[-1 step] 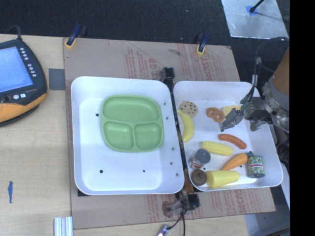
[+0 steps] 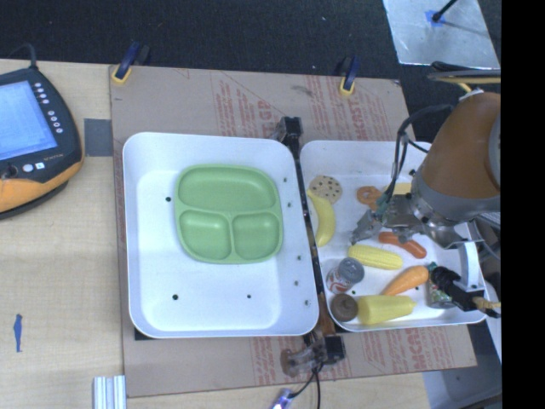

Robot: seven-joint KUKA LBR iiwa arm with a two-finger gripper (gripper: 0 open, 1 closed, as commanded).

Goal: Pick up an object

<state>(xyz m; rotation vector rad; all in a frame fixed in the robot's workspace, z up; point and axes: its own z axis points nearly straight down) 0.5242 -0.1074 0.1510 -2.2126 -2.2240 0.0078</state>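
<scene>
Objects for picking all lie in the right bin point(image 2: 317, 156), a loose scatter of toy food that gives the program many candidates within the arm's reach. The gripper point(image 2: 381, 221) hangs low over the middle of that bin, just above a corn cob point(image 2: 375, 256) and beside a small red-orange sausage-shaped piece point(image 2: 404, 244). Whether its pincer is apart or together cannot be told from this slanted view, and nothing is seen clamped in it. Judging by its position, the corn cob or the red piece is the likely target, though either is a guess.

Around these lie a banana point(image 2: 323, 218) along the bin's left wall, a round cookie point(image 2: 324, 187) above it, an orange disc point(image 2: 369, 196) near the gripper, a carrot point(image 2: 405, 280), a yellow block point(image 2: 385, 309) at the near edge, a small tin can point(image 2: 347, 272) and a brown disc point(image 2: 343, 307).

The left bin point(image 2: 149, 296) holds one thing, a green divided plate point(image 2: 228, 211), lying flat near its centre, probably a place for sorted items. A teach pendant point(image 2: 30, 135) rests on the bench, well apart from both bins.
</scene>
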